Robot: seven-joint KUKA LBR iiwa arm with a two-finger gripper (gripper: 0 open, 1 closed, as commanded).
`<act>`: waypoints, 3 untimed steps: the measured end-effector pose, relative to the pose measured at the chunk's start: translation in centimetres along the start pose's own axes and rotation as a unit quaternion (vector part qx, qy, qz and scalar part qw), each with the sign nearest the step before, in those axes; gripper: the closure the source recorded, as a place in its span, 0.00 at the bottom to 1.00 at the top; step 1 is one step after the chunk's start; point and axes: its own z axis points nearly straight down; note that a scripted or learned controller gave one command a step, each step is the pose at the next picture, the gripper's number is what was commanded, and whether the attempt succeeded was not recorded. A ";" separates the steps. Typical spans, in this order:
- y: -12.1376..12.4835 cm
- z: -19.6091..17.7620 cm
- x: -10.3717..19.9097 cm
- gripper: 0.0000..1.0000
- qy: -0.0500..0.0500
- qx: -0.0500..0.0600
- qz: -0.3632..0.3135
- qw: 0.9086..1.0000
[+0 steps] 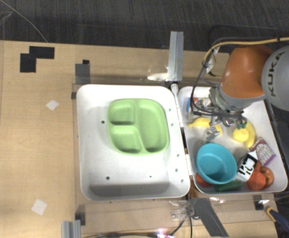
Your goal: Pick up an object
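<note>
My gripper [219, 124] reaches down into the right bin [278, 170], at its upper middle, under the orange band of the arm. It hangs just over yellow objects: a banana-like piece [199, 122] to its left and a yellow rubber duck [244, 133] to its right. Below it stands a blue bowl [216, 162]. A black-and-white packet [247, 165], a purple packet [264, 151] and a red-orange fruit [259, 178] lie at the bin's lower right. The arm hides the bin's upper part.
The left bin [92, 148] holds a green three-compartment tray [137, 125]. A metal post [176, 56] stands behind the gap between the bins. A green item [227, 186] peeks out under the blue bowl.
</note>
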 end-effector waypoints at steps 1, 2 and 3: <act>0.0 -1.6 -0.5 1.00 -0.008 0.003 -0.002 1.000; 0.2 -13.6 -5.3 1.00 -0.006 0.002 0.043 0.999; 0.3 -14.5 -5.4 1.00 -0.007 0.001 0.042 0.999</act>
